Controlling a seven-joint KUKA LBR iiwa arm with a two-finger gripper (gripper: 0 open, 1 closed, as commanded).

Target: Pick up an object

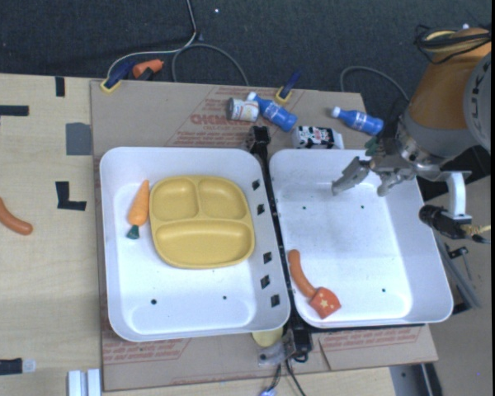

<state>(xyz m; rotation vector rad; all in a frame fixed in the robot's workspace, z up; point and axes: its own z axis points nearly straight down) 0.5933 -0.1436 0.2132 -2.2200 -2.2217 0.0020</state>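
Note:
My gripper (365,181) hangs over the far right part of the right bin (396,246), its two fingers spread open with nothing between them. Near the front left corner of that bin lie an orange sausage (298,272) and a small orange-red block (325,302), touching each other and well away from the gripper. In the left bin (115,246) a yellow divided plate (202,219) sits in the middle, with a toy carrot (138,205) along its left side.
Behind the bins lie two blue bottles (279,114) (359,120), a small white bottle (242,108) and a black-and-white pack (317,138). Another sausage (10,215) rests on the wooden bench at far left. Black clips line the divider between the bins.

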